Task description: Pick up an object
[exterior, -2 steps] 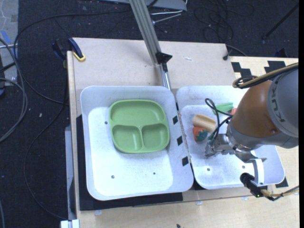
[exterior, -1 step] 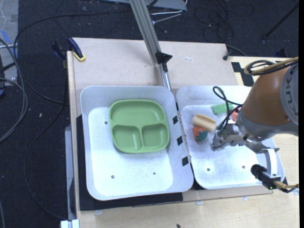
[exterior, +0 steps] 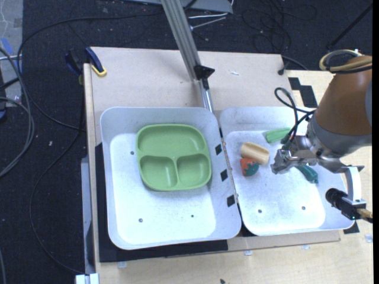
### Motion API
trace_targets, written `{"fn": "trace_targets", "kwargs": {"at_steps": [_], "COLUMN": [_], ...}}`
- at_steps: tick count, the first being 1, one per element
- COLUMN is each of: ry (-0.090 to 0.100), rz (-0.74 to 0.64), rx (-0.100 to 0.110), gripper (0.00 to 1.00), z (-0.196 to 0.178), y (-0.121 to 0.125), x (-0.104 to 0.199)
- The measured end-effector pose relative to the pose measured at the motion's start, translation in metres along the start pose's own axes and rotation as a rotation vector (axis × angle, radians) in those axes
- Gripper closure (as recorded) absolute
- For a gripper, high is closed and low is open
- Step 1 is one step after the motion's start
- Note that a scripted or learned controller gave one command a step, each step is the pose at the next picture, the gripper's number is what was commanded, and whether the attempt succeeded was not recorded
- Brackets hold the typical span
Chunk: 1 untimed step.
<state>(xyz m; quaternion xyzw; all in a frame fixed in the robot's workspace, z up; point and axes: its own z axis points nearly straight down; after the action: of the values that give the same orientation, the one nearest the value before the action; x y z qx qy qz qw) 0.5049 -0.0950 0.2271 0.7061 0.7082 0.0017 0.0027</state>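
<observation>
A: Where is there room?
B: The right bin has bare floor at its front. In the left bin, the floor in front of the green plate is bare too.
A: What blocks?
B: 4 small toys near the gripper.

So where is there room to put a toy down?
Bare floor lies below the green plate in the left bin, and along the right bin's near edge. It's crowded around the claw, tan block and teal toy.

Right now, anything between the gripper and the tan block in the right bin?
Nothing visible. The gripper hangs beside the tan cylindrical block, with bare white bin floor between them. The small red and teal piece sits below the block, off that line.
</observation>
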Motion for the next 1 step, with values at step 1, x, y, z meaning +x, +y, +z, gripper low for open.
{"fn": "trace_targets", "kwargs": {"at_steps": [1], "ry": [0.001], "rz": [0.001], "rx": [0.004], "gripper": [1.00], "z": [-0.0165], "y": [0.0010], "x": [0.0000]}}
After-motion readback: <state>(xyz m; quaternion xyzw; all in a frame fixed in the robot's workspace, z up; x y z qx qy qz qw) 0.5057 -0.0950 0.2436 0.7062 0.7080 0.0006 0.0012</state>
